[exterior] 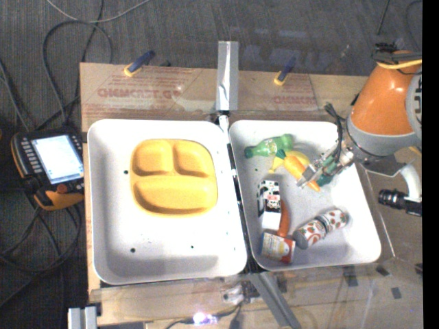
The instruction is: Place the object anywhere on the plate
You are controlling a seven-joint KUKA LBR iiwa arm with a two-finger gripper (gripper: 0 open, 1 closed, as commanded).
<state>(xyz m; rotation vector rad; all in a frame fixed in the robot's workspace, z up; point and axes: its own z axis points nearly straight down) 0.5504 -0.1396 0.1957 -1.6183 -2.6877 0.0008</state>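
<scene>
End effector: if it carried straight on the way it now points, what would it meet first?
Probably the yellow toy just ahead of the end effector, which slants down-left in the right bin. Depth is unclear.

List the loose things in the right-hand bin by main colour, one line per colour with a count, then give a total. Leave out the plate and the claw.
Green: 1, the green bottle
Yellow: 1, the yellow toy
Black and white: 1, the small carton
Red or orange: 2, the red bottle and the patterned can
Total: 5
</scene>
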